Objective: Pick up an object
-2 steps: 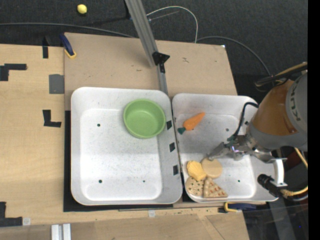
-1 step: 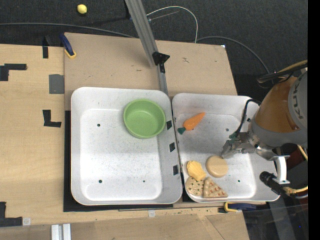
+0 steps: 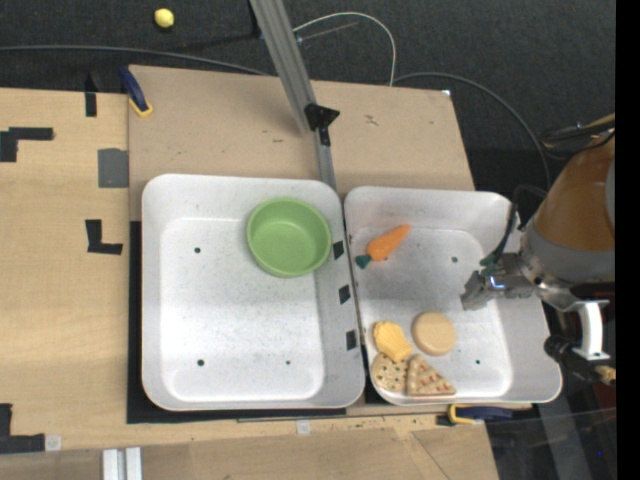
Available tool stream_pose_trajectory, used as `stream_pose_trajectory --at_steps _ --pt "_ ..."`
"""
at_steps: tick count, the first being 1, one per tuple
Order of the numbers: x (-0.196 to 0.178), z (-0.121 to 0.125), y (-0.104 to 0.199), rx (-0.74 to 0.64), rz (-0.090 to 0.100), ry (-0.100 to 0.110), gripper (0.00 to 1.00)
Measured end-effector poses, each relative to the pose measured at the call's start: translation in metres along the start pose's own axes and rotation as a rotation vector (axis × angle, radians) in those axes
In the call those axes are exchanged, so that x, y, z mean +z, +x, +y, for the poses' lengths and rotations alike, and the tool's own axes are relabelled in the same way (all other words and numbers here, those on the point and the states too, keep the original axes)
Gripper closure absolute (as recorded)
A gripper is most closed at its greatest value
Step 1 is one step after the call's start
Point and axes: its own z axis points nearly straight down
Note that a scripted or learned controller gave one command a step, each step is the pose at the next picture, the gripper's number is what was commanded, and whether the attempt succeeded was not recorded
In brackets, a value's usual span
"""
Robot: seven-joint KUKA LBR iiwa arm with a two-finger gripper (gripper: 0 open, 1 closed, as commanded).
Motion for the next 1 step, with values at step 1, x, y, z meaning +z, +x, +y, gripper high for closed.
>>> stream_pose_trajectory --at_steps 1 --pt "-0.0597 0.0027 -0.0079 -0.001 -0.001 -0.003 1.00"
